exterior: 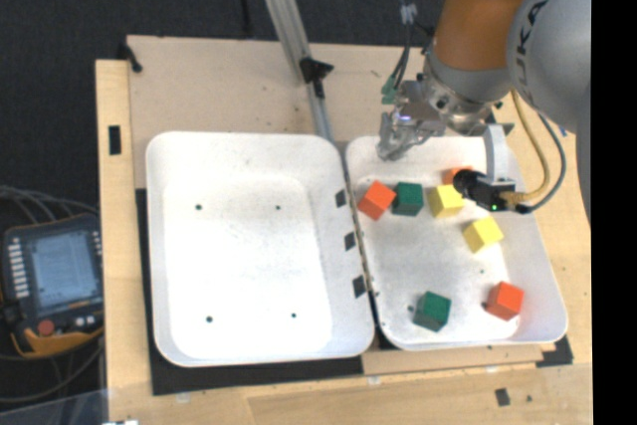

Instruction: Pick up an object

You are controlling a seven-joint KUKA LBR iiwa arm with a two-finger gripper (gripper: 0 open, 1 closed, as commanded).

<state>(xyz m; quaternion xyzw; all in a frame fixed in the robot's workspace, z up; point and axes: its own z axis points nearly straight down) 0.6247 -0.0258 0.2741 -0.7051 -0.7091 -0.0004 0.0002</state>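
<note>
Several small blocks lie in the right bin (528, 333). An orange block (375, 199) sits beside a green block (408, 199) and a yellow block (445, 201) in a row near the bin's far side. Another yellow block (483, 234) lies further right, a second green block (432, 311) near the front, and a red-orange block (505, 301) at the front right. My gripper (396, 146) hangs over the bin's far left corner, above and behind the orange and green blocks, with nothing visible between its fingers.
The left bin (164, 214) sits beside the right one. A slanted metal rod (289, 25) rises behind the bins. A pendant with a screen (55, 274) lies off the bench at the left. A black fitting (488, 189) on the arm hangs over the yellow block.
</note>
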